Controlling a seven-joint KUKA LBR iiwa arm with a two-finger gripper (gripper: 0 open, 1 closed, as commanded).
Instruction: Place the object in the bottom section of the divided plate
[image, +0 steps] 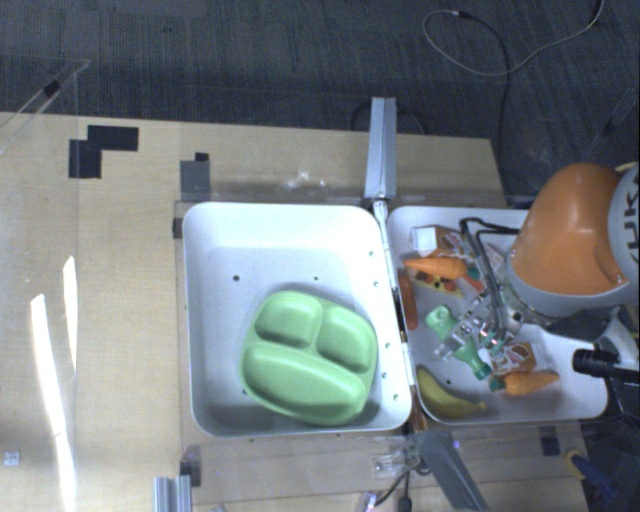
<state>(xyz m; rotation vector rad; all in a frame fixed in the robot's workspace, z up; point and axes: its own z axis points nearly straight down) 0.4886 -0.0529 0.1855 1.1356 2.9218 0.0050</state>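
Two bins: the left bin holds the green divided plate, with its wide bottom section facing the near edge
Right bin: banana, carrot, green toy, all crowded
Gripper: low among this clutter; fingers too blurred, I cannot tell
Arm: hides the bin's right part

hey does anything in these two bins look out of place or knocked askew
Nothing looks spilled or broken. The green divided plate lies turned at a slant in the left bin, not square to its walls. In the right bin, the banana, carrot and other small items lie jumbled under the gripper.
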